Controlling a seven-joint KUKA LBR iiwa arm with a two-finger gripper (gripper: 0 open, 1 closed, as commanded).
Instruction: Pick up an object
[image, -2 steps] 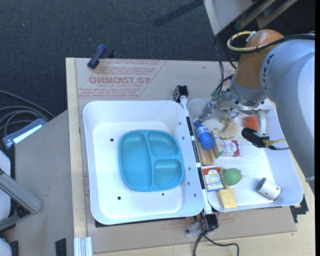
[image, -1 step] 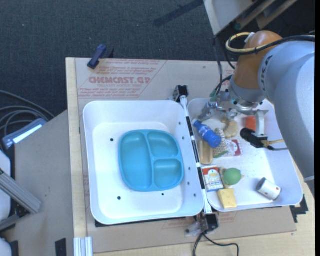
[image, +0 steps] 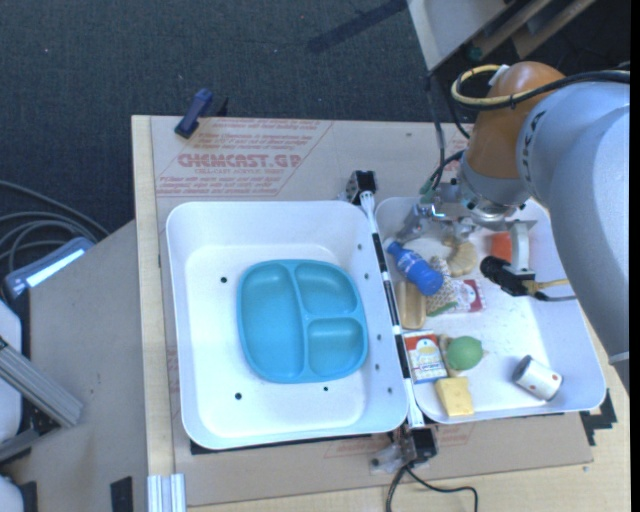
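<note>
We find the gripper (image: 452, 222) low over the far end of the right bin (image: 575, 345), and we cannot tell how its claw stands or whether it has anything. The nearest candidate, the blue bottle (image: 414, 268), lies just nearward and to the left of the claw, its long axis slanting from the bin divider toward the bin's middle. A tan piece (image: 461, 258) sits directly beneath and nearward. We judge room tight: the divider wall crowds the left, clutter the near side; open floor lies rightward
</note>
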